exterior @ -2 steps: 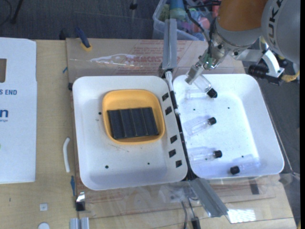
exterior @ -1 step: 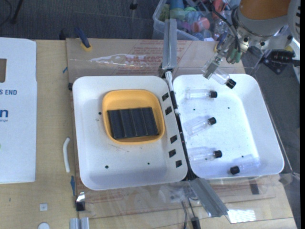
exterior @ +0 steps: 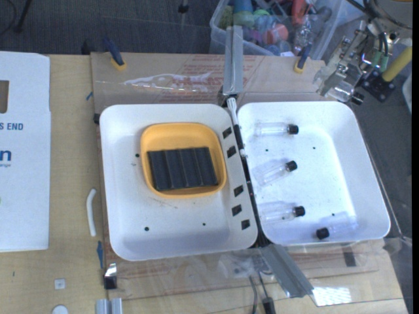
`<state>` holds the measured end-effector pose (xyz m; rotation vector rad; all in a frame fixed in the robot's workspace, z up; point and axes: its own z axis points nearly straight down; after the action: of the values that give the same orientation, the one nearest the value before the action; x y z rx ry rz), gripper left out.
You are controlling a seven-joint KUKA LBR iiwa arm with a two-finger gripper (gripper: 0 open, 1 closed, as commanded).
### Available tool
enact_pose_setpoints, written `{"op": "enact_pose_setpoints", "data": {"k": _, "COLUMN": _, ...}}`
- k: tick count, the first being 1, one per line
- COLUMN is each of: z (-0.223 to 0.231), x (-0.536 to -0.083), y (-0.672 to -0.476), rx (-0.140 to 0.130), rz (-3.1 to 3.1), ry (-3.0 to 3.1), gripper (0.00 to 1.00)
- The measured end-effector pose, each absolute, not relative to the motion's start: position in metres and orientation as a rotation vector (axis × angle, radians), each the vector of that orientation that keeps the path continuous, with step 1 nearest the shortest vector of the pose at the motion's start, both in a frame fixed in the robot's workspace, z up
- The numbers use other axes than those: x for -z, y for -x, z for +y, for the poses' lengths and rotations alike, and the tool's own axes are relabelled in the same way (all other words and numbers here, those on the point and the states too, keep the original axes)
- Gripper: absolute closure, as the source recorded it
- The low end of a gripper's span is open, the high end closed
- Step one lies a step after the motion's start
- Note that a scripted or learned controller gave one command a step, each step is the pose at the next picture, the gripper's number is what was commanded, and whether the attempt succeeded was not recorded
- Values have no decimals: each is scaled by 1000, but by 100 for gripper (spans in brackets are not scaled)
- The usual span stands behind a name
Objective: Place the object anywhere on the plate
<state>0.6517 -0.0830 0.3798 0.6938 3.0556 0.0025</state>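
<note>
A yellow plate with rounded corners lies in the left bin. On the plate rests a dark grey ribbed rectangular block. Several clear vials with black caps lie in the right bin, among them one at the back, one in the middle and one near the front. My gripper hovers beyond the right bin's back right corner, outside the bin and well above the bench. Nothing is visible in it.
A clear tub of colourful toys stands behind the bins. A white printed cardboard sheet lies at the bench's left. A metal divider strip runs between the bins. Small black tabs line the bins' shared edge.
</note>
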Motion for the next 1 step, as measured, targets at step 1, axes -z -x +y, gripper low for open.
{"op": "enact_pose_setpoints", "data": {"k": 1, "z": -138, "x": -200, "y": -608, "rx": -2, "rz": 3106, "ry": -450, "gripper": 100}}
